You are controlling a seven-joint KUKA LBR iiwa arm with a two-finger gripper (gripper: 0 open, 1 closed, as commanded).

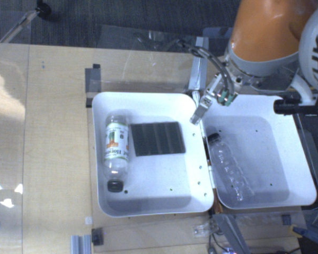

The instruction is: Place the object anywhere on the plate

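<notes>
The arm point(270, 28), grey with an orange band, reached in from the right over the far edge of the bench point(47, 142). Its gripper point(197, 115) hung above the far end of the seam between the two white bins, slanted down toward the left bin's far right corner. Whether it was released or clenched I could not tell, and nothing showed in its grasp.

In the left bin point(148, 202), a dark ribbed plate point(157, 138) lay flat near the middle, toward the far edge. Just beside the plate, along the bin's left wall, lay a clear bottle point(116, 152) with a white and orange label, on its side, its black cap pointing to the near edge. It was off the plate.

In the right bin point(297, 157), a second clear bottle point(229, 168), without a label, lay on its side near the left wall, black cap toward the far edge, slanting to the near right corner.
</notes>
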